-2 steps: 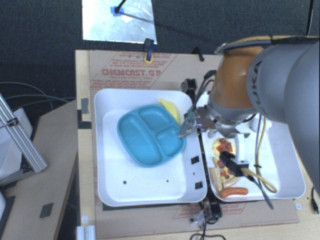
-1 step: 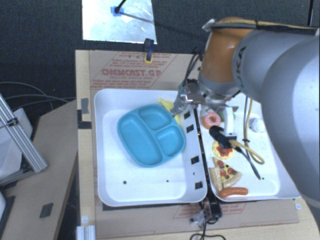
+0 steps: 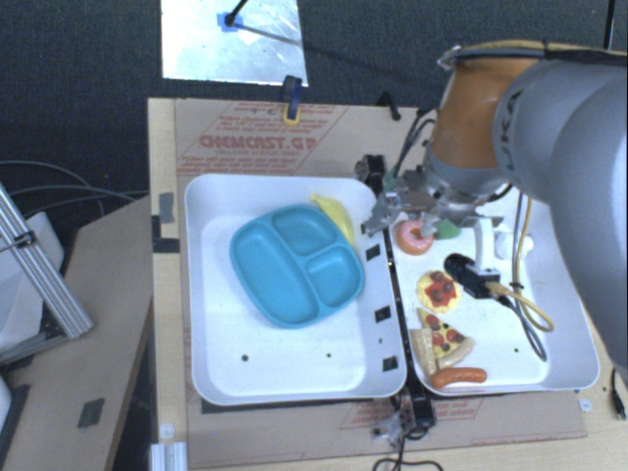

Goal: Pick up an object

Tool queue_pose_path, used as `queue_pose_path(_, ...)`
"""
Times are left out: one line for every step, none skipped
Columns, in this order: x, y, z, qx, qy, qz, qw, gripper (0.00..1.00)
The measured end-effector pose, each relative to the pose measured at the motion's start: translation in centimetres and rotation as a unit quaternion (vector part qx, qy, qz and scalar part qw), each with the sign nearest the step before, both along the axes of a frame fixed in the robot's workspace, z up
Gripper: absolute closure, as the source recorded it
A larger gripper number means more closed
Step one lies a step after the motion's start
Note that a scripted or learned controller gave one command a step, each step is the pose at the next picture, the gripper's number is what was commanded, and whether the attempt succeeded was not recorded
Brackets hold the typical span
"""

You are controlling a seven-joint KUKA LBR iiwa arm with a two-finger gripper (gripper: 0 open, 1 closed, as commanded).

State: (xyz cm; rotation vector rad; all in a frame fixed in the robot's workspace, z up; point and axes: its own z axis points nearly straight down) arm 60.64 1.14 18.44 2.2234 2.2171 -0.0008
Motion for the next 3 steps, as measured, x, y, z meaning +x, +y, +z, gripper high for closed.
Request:
queue_pose_path(0.9,2.2,0.0,0.0013,-0.001,0.004,1.0000,0.00)
queue_pose_path(4.5,-4.2,0.1,-0.0001,-0.002,0.000,1.0000,0.00)
queue_pose_path(-0.1,-2.5,0.0,0.0010,0.001,0.002,1.0000,0.00)
